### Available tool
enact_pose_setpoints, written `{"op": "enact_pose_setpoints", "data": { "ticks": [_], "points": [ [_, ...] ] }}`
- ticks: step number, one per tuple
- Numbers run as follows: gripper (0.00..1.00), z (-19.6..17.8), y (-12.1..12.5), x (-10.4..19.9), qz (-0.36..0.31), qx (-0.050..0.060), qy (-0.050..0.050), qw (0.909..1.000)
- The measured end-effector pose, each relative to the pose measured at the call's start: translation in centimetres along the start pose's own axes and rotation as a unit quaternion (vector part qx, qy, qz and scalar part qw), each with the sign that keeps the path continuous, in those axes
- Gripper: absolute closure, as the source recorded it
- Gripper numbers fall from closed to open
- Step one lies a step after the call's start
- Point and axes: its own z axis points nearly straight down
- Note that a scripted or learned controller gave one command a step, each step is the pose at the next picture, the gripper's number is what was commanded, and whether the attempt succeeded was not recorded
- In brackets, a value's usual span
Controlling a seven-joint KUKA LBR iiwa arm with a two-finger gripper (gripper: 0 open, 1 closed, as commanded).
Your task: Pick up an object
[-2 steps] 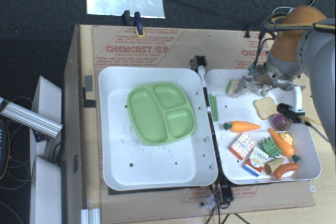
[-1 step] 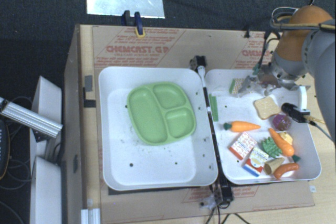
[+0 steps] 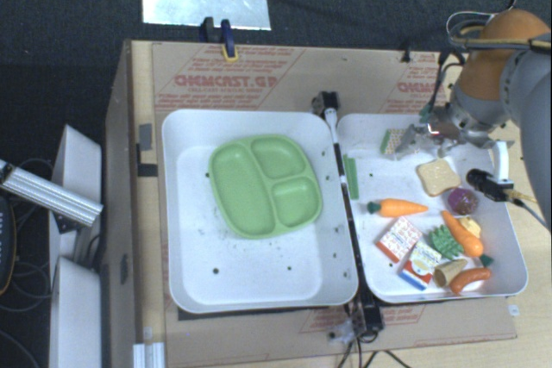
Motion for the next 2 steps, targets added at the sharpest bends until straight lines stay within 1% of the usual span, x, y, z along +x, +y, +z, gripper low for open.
{"op": "enact_pose_setpoints", "data": {
  "ticks": [1, 2],
  "points": [
    [0.00, 0.05, -0.05, 2.28, 0.000, 0.000, -0.002, 1.0000],
    [0.00, 0.03, 0.00, 1.63, 0.000, 0.000, 0.000, 1.0000]
  ]
}}
